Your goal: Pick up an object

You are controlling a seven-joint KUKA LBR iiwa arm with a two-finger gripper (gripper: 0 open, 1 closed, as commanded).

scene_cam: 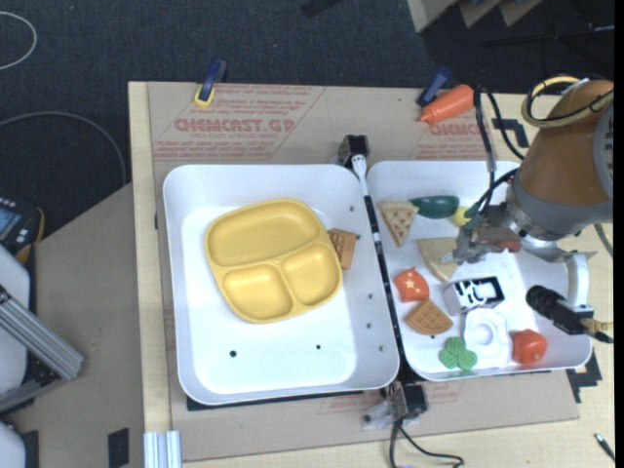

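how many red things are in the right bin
2. One red piece lies near the right bin's left side, just above the waffle piece. The other sits at its lower right corner. The gripper and arm may hide more.

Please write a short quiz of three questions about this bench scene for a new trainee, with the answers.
1. True or false: the yellow plate lies in the right bin.
2. Which lies nearer the claw: A) waffle, B) cheese wedge, C) broccoli?
3. Fill in: the plate has ___ compartments.

Key: 1 false, it lies in the left bin; 2 B; 3 three.
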